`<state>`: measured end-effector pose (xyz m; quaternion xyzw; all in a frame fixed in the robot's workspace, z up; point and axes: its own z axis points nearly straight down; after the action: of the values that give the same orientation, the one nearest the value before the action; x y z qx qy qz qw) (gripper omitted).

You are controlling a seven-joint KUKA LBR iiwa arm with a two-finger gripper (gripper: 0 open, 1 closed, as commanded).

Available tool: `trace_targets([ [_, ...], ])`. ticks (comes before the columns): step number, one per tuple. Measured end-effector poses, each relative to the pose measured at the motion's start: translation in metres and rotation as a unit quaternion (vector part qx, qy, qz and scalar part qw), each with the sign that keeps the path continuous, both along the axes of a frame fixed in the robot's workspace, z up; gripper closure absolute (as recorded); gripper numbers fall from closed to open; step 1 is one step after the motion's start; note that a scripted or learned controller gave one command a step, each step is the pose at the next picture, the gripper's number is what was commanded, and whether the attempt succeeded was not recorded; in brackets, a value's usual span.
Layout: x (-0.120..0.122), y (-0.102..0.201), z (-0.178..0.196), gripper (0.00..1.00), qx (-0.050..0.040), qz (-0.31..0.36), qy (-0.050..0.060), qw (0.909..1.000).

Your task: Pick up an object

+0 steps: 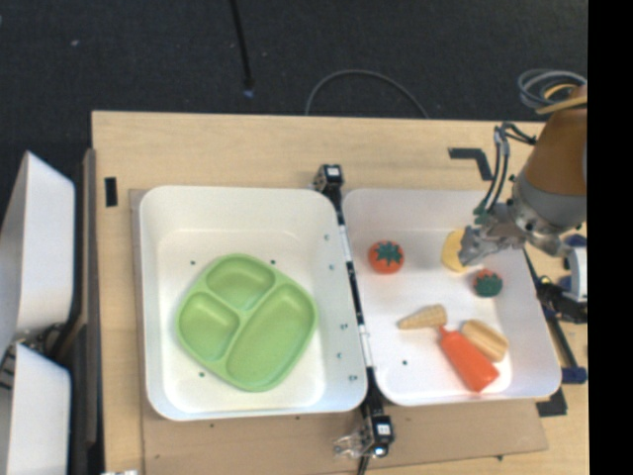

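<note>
A pale wooden bench [237,151] stands on a dark floor, a black cable trailing across the floor behind it. Two shallow white bins sit on it side by side. The left bin [163,295] holds a green divided plate [247,322], lying flat near its middle. The right bin [415,216] holds the small items.

The arm [556,161] reaches in from the right, and its gripper [479,248] hangs over the upper right part of the right bin, directly above or against a yellow piece [452,251]. Whether the jaws are open or closed cannot be told; nothing is seen held between them.

Largest of the items is an orange bottle-shaped toy [468,359] near the front edge, touching a tan bread roll [486,337]. A tan wedge [423,317] lies just left of them. A red tomato [386,256] sits apart toward the left wall. A small green and red piece [486,284] lies just below the gripper.

Judgement: the yellow piece is the likely target. It appears to be light, rigid toy food with a smooth surface, liable to slip. A grip across its narrow width, centred, is advisable.
</note>
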<state>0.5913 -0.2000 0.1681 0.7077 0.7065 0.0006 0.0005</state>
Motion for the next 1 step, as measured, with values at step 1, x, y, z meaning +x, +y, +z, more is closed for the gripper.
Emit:
trace_targets([
  [1,-0.0006,0.005,0.0434,1.0,-0.0001,0.003,-0.001,1.0],
])
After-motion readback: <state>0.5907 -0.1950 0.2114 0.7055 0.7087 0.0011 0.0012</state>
